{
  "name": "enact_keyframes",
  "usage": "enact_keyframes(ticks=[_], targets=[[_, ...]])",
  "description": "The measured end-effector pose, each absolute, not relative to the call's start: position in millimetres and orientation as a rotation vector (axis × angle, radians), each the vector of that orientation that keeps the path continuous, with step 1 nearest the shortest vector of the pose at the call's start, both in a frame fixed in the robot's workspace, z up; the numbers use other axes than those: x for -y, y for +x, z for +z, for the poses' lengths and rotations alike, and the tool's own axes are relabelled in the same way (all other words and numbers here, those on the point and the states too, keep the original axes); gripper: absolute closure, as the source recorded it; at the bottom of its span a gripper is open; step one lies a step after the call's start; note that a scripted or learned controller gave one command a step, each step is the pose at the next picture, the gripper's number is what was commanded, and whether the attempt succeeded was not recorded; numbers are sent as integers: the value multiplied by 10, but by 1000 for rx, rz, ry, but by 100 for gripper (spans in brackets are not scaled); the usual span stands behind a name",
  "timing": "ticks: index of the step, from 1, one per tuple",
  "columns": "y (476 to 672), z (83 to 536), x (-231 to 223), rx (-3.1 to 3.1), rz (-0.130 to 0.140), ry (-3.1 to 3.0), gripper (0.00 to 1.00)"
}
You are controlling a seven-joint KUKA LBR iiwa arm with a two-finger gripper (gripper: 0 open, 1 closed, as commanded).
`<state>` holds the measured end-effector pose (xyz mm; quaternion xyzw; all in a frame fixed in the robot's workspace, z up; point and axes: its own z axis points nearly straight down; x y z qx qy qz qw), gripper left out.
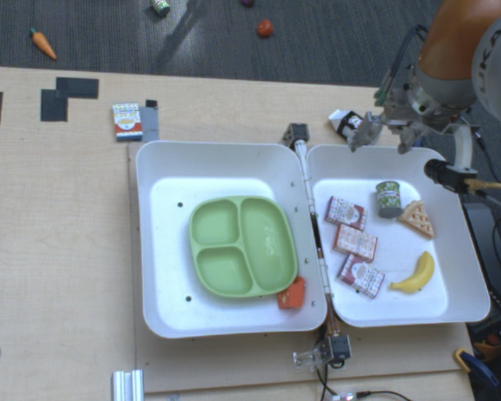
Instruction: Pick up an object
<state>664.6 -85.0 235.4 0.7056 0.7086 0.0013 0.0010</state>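
My gripper hangs open over the back rim of the right bin, with nothing between its fingers. Below it in that bin stand a small green can and a waffle-like wedge. A yellow banana lies near the front right. Three red-and-white cartons lie in a column left of centre. The left bin holds a green divided plate, and a small red-orange piece lies at the plate's front right corner.
On the bench behind the left bin stands a small red-and-white box beside black tape patches. A black-and-white object lies just left of the gripper. Cables run along the right bin's right side. Small toys lie on the floor beyond.
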Motion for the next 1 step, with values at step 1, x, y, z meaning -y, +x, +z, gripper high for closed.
enact_keyframes(ticks=[1], targets=[[6163, 984, 999, -2218, 12, 2213, 0]])
